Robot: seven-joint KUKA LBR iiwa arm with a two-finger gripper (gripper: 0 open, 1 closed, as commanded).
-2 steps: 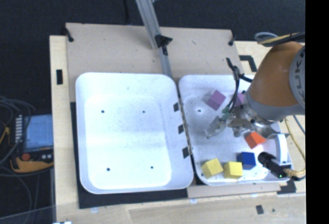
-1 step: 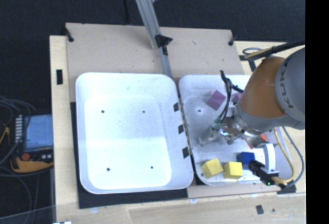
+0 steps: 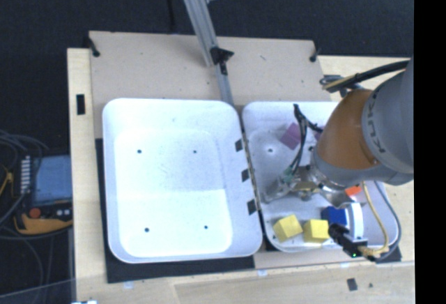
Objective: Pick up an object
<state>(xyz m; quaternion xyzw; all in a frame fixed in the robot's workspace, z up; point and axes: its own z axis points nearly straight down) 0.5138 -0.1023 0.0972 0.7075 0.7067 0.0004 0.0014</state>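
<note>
The tabletop [image 3: 279, 65] carries two shallow white bins side by side, and the right bin [image 3: 259, 121] is taken here as the landmark. The left bin [image 3: 174, 170] touches the right bin's left wall, and nothing is seen lying on its floor.

The arm [image 3: 362, 132] is reached in over the right bin from its right side, with the orange band low over the bin's middle. The hand [image 3: 296, 184] is lowered into the right bin, near its left wall and about midway along it. Its state cannot be told from this view, since the wrist covers most of it and what lies under it is blurred.

Several objects are seen inside the right bin. A blue object [image 3: 336, 216] lies by the bin's near right corner, just below the wrist. Two yellow blocks lie along the bin's near wall: the left yellow block [image 3: 287, 227] and the right yellow block [image 3: 316, 229], just beside each other. A purple object [image 3: 290, 134] lies toward the bin's far wall, above the hand. A small orange-red piece [image 3: 353, 191] is glimpsed by the bin's right wall.

No object is seen between the fingers or lifted off the bin floor. The task is therefore judged to be at the reach or descent stage: a grasp has not been shown, and the closing and lifting are left to be done.
</note>
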